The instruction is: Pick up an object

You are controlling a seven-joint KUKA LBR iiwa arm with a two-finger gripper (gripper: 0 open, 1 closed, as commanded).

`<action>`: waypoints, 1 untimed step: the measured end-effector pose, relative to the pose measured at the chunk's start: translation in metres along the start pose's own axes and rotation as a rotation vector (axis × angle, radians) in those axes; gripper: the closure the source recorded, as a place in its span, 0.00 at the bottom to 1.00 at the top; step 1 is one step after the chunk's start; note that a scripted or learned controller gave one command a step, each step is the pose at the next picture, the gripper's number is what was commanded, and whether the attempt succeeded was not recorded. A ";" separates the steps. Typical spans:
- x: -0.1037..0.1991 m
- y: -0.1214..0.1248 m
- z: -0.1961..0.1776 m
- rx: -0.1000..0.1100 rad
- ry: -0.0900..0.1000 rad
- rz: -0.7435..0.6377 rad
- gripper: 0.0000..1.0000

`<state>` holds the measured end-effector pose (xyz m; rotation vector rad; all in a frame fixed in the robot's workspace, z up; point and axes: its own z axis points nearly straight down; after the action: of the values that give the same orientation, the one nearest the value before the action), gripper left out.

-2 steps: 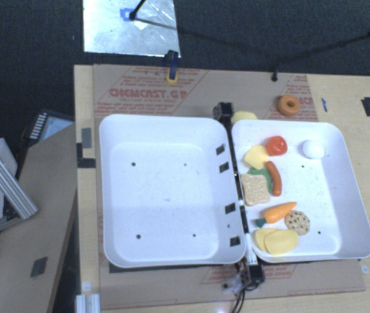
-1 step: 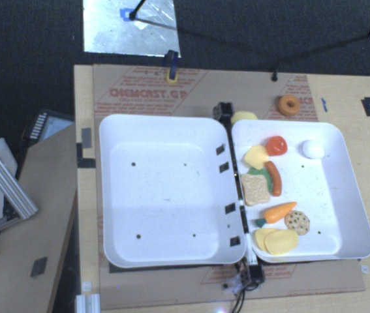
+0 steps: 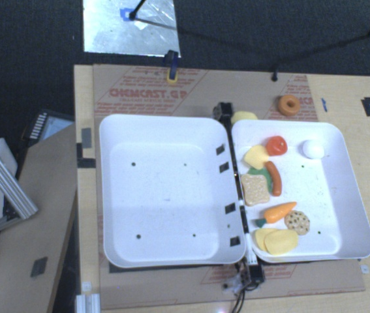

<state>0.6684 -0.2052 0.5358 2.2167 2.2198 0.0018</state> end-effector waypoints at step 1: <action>-0.001 0.000 0.000 0.000 0.000 -0.001 1.00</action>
<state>0.6685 -0.2058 0.5357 2.2161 2.2205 0.0017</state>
